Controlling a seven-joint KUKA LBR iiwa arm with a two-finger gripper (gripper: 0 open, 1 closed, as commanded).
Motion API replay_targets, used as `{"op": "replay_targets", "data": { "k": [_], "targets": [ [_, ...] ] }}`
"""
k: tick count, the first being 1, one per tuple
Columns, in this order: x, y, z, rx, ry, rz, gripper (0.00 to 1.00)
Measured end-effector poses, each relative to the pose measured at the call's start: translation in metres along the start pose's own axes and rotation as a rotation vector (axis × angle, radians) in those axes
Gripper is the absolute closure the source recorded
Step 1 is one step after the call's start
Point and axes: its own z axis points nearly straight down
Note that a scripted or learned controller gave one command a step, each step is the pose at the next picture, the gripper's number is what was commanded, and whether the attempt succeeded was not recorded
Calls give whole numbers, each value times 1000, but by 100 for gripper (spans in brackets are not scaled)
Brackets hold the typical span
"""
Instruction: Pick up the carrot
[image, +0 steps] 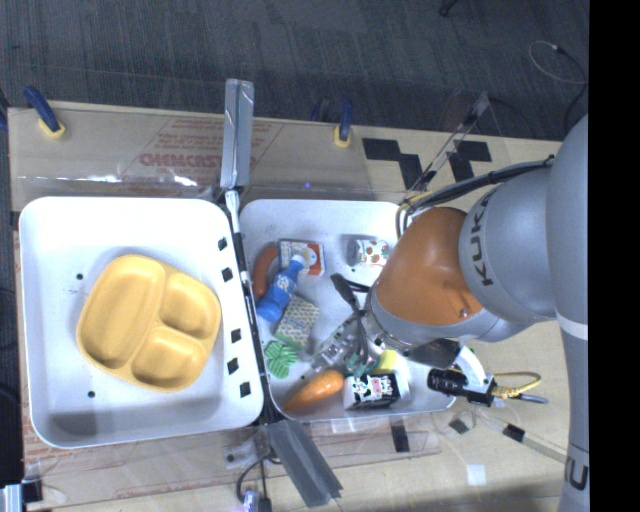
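One carrot (313, 389) lies at the six o'clock edge of the right bin (262, 222), just beside a black-and-white carton (376, 390). The jaws (345, 345) hang just at its one o'clock amid clutter; whether they are spread or pressed together cannot be told. One yellow tray (148, 320) sits in the left bin (45, 225). Two bins on the bench.

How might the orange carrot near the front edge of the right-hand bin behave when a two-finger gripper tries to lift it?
The carrot looks smooth and tapered, so fingers closing on it may well slide toward the thin end. Its rounded body suggests it could roll if nudged. It lies close to the bin's front wall and beside a small black-and-white carton, so it probably has little room to shift.
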Motion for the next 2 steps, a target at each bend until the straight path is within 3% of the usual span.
{"op": "replay_targets", "data": {
  "k": [1, 2],
  "targets": [
    [0, 0, 0, 0, 0, 0, 0],
    [0, 1, -10, -1, -1, -5, 100]
  ]
}}
